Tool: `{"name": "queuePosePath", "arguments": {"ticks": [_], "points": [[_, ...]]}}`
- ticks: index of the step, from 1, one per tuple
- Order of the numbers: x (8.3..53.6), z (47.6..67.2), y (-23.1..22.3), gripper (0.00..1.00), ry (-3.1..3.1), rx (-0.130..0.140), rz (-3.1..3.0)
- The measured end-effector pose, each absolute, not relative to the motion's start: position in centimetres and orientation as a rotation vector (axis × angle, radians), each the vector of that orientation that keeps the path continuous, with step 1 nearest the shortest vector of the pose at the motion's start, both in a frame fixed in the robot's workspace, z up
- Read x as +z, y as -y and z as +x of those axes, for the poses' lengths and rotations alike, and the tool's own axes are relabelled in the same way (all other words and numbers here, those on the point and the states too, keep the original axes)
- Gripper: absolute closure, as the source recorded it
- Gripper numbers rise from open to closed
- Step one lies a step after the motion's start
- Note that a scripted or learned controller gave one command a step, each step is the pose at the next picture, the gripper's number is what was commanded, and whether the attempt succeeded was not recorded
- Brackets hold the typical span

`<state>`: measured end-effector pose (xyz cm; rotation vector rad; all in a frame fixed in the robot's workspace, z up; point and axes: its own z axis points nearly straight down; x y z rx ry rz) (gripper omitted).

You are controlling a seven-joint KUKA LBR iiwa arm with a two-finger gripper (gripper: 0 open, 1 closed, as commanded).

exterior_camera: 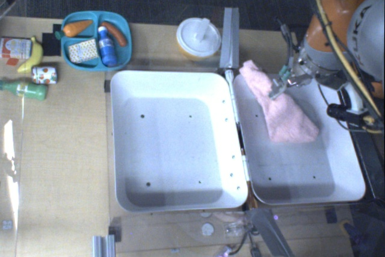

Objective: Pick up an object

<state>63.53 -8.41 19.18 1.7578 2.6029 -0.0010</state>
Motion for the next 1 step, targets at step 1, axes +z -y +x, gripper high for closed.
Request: {"name": "queuePosePath", "arguments": {"ticks": [1], "points": [[18.28,66.32,7.99,1.0,-2.666,0.0,1.657]]}}
